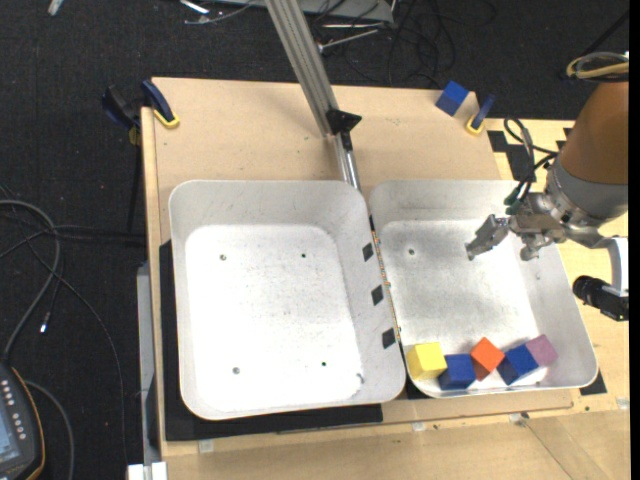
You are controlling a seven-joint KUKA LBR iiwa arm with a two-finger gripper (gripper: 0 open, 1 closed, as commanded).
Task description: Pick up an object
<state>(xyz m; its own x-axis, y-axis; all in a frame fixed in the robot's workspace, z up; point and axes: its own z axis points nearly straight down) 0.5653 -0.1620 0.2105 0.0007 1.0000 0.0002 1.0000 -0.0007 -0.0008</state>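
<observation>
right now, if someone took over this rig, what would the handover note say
Gripper: open, holding nothing, above the right bin, toward its upper right.
Objects: five blocks along the right bin's near edge: yellow block, blue block, orange block, second blue block, purple block. One more blue block sits on the bench outside the bins.
Done: nothing picked.
Left: go down to a block, grasp, lift.

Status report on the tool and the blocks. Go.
Two-finger tool open, holding nothing, above right white bin. Small coloured blocks, yellow, two blue, orange, purple, clustered at the bin's near edge. Nothing in the way.
</observation>
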